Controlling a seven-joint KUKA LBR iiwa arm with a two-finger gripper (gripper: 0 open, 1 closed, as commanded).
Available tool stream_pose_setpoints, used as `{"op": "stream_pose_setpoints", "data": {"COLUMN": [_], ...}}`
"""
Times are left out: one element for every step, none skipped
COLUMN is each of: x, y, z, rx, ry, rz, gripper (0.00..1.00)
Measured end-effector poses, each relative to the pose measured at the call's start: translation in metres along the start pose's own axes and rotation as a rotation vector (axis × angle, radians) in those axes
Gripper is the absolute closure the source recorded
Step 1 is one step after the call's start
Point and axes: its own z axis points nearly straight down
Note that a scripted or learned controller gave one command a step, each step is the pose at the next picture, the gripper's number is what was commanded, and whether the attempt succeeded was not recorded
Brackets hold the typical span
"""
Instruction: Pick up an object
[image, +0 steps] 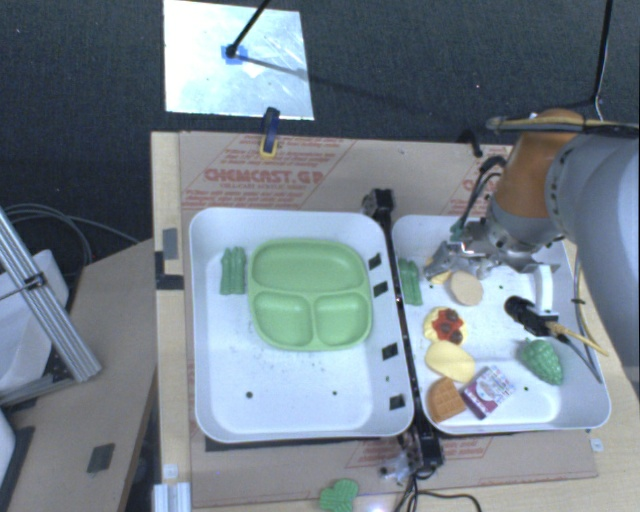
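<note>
- Tan round disc (466, 289), one: upper middle of the right bin (590, 405), just beside the gripper (447, 262) (whether its grip is wide or narrow cannot be told).
- Yellow pieces, two, below the disc: red-topped piece (445, 325), plain piece (449, 360).
- Orange wafer (446, 401), purple packet (488, 390), green knobbly lump (541, 361): one each.
- Green strips, two: right-bin strip (409, 282); left-bin strip (233, 271), beside one green divided plate (308, 295).

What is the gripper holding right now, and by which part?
Cannot tell. The gripper hangs close by the tan disc in the right bin; no hold shows.
</note>
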Motion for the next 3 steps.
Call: {"op": "stream_pose_setpoints", "data": {"x": [0.000, 0.087, 0.081], "y": [0.002, -0.013, -0.015], "z": [-0.012, -0.106, -0.100], "rx": [-0.006, -0.010, -0.002], "ry": [-0.001, 0.004, 0.001], "rz": [-0.002, -0.012, -0.003], "gripper": [1.00, 1.00, 0.00]}}
